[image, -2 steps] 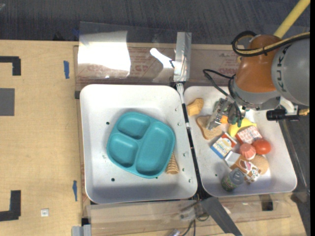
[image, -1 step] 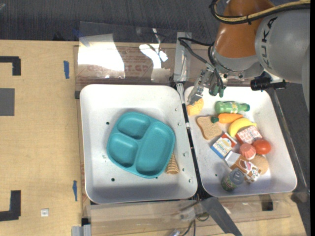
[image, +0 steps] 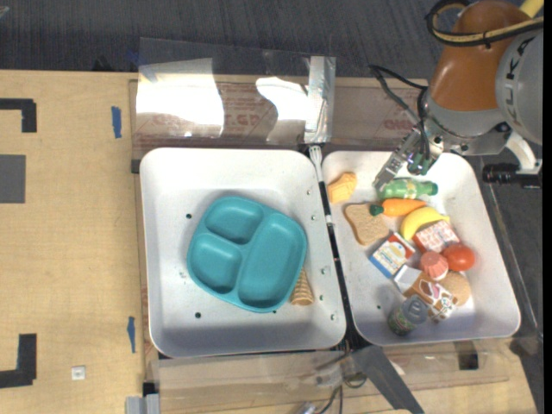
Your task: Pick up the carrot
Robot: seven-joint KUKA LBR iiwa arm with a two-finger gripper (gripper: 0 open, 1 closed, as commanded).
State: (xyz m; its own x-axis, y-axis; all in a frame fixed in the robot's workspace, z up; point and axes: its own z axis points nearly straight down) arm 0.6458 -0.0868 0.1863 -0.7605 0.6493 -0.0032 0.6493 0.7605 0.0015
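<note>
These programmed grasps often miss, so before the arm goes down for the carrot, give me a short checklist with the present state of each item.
1. Small orange carrot with green top in view in the right white bin: ok.
2. Claw above the carrot's area: ok, though it sits slightly toward the far rim.
3. Carrot free of neighbours: not ok; the green cucumber-like toy and yellow banana crowd it.
4. Claw free of any load: cannot tell.
5. Finger opening: cannot tell.
6. Teal divided plate in the left bin out of the way: ok.
</note>
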